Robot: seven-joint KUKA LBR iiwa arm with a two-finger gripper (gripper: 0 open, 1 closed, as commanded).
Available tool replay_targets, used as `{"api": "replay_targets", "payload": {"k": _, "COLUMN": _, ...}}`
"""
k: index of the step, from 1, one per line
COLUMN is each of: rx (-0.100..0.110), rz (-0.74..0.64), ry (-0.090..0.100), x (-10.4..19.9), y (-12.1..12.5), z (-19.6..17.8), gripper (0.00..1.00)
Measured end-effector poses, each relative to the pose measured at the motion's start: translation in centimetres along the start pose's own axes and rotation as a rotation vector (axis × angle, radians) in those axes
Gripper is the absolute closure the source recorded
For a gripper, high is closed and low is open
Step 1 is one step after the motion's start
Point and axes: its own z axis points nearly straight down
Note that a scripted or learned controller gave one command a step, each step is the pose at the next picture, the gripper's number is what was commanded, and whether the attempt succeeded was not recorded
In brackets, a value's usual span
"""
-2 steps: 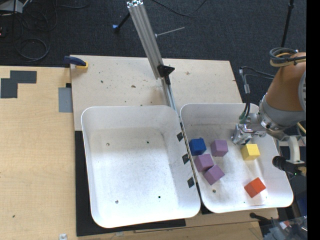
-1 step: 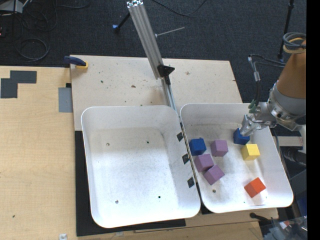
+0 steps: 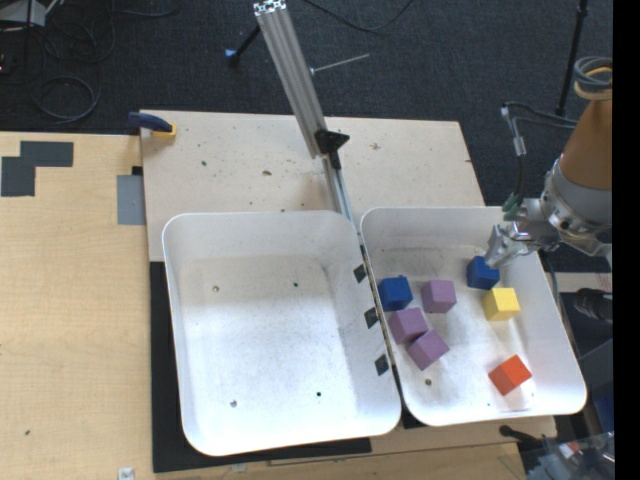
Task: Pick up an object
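Risk sits at the right bin [image 3: 560,368] in the camera view, where we see the gripper [image 3: 497,251] low over a blue cube [image 3: 482,273] near the far wall; whether the jaws are apart or clamped on that cube we cannot tell. We judge a slip likely if the grip is off-centre. A yellow cube [image 3: 501,303] lies just beside it and could be knocked. A second blue cube [image 3: 395,292], three purple cubes [image 3: 438,295] and an orange cube [image 3: 510,375] lie elsewhere in the bin.
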Motion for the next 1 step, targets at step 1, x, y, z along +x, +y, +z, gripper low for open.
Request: {"api": "replay_targets", "payload": {"k": 1, "rx": 0.003, "rz": -0.002, "ry": 0.003, "x": 5.29, "y": 0.9, "z": 1.0, "gripper": 1.0}}
